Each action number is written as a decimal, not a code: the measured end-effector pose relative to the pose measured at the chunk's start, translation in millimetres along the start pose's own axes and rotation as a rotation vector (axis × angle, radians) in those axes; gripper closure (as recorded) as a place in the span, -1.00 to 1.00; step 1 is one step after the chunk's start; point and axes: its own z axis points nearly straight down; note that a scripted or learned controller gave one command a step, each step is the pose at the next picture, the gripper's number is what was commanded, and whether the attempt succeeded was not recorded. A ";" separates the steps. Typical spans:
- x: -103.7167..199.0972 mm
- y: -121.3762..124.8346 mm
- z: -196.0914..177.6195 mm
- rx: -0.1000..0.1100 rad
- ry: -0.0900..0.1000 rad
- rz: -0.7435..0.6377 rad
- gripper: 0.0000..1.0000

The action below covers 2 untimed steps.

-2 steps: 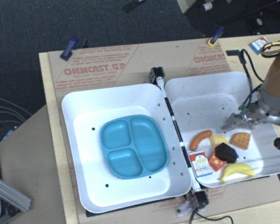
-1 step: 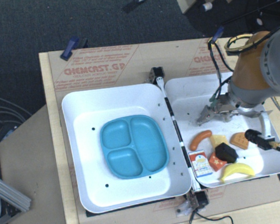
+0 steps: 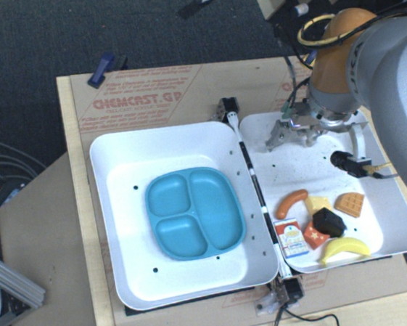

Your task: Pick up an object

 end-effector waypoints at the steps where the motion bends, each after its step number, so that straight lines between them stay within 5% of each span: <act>1: 5.8 -105.6 0.8 0.004 0.001 0.003 -1.00; 2: 6.2 -105.0 -9.4 0.002 0.001 0.003 1.00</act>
